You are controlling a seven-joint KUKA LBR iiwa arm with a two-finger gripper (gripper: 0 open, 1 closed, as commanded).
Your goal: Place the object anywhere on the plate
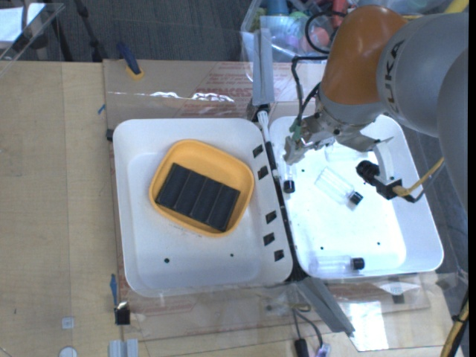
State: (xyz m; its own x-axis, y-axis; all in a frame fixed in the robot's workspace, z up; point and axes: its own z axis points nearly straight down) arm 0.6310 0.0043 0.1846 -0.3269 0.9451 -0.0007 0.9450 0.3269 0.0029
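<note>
Plate (239, 171), yellow, already bears a dark ridged slab (197, 195) in the bin left of mine. My pincer (296, 143) hangs right of the plate; its state I cannot tell. Step looks like placement done; next, I judge, withdrawal.

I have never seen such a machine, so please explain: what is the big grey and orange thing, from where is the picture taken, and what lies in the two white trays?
The grey and orange thing is a robot arm; it reaches in from the right. Its gripper, the part that grasps, hangs over the right bin. Whether it holds anything cannot be told here.

One camera, fixed above the bench, looks down at a slant.

In the left bin lies a yellow plate with a dark ridged block on it. In the right bin lie two clear tubes with black caps, one in the middle, one at the near edge.
</note>
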